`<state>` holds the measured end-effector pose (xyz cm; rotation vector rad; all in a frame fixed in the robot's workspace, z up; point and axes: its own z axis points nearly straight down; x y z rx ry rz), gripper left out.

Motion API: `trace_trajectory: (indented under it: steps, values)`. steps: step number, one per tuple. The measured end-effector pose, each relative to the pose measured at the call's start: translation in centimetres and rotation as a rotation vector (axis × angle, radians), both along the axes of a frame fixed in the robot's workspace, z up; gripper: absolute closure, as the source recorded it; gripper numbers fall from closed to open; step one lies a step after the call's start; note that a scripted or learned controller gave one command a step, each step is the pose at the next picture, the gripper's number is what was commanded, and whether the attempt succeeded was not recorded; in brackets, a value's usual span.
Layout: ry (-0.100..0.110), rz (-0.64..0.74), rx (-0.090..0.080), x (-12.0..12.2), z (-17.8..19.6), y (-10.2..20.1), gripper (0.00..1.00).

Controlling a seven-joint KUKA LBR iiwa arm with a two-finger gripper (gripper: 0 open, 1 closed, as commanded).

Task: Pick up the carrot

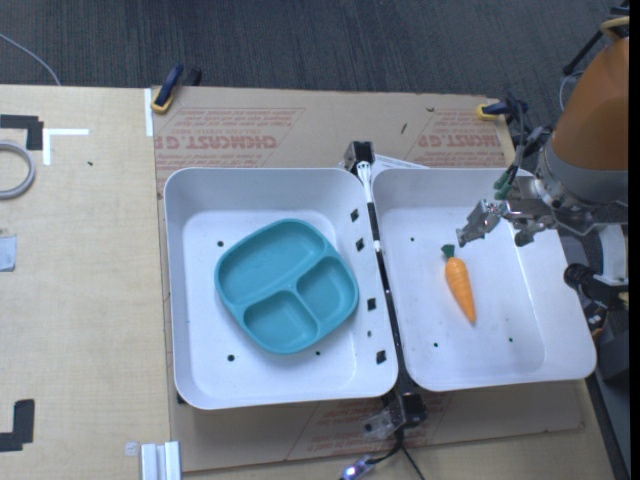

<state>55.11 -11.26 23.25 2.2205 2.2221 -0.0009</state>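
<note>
You've got the carrot point(459, 285) lying flat on the floor of the right bin point(560, 363), roughly mid-bin, green top toward the far wall and orange tip toward the near rim, angled slightly to the view's right. Nothing touches it.

The gripper point(497, 219) sits up and to the right of the carrot, near the bin's far right area, close to the leafy end but apart from it. You can't tell from this slant whether its claw is spread or closed; the metal parts blur together. Nothing visible between them. The arm's orange band point(600, 98) and grey wrist come in from the right edge, above the bin's right wall.

In the left bin point(185, 308) you see a teal divided plate point(287, 285), three compartments, lying flat near the middle, turned at an angle.

Both bins sit side by side on a cardboard sheet point(240, 133) with red printing, held by blue-and-yellow clamps point(167, 88) at the far corners. Black clips join the bins along the shared wall. A wooden benchtop point(70, 298) extends to the left.
</note>
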Motion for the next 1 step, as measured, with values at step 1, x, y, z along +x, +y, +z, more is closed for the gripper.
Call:
trace_trajectory:
  steps: [1]
  values:
    - [0.001,-0.003,0.0,1.25,-12.25,-1.79,0.0]
